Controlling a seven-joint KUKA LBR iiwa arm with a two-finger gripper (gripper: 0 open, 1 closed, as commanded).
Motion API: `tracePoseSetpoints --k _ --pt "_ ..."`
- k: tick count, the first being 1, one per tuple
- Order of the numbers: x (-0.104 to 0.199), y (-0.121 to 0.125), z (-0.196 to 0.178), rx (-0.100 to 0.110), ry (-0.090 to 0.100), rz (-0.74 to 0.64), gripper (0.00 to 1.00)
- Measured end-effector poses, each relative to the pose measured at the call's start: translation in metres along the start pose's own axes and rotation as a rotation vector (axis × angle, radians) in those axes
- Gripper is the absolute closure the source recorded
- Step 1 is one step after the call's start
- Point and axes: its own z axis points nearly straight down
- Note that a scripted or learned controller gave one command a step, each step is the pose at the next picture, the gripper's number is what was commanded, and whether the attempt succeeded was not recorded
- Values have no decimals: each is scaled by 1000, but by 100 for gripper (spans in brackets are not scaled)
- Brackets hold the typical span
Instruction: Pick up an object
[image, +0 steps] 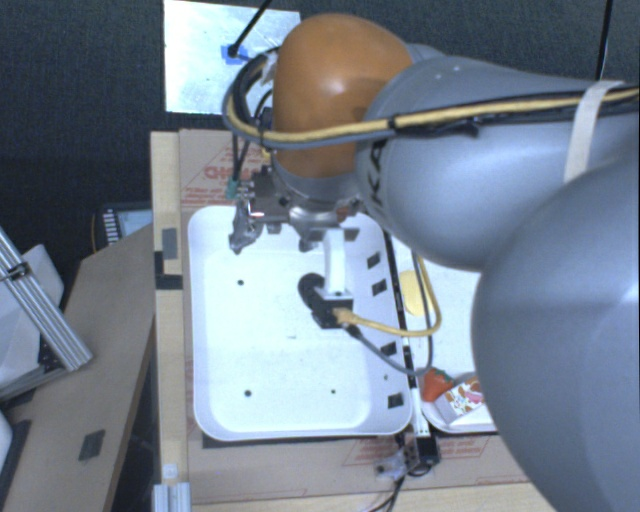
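My gripper (256, 228) hangs over the far left corner of the left white bin (280, 380), under the orange band of the wrist. No object shows between it and the bin floor. In the right bin (455, 290), mostly hidden by the grey arm, lie a yellow object (409, 291), a small orange-red object (437, 383) and a white printed packet (463, 399) near the front edge.
The grey arm (520, 200) crosses the right bin and covers most of it. A divider with black clips (395, 345) separates the two bins. A cardboard sheet (215, 175) lies under the bins, and a metal frame (40, 310) stands at the left.
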Motion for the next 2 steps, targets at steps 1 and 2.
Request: tracePoseSetpoints --k 1,2 --pt "-1 -3 -1 16 -6 -5 100" --pt "-1 -83 36 27 -9 -3 100"
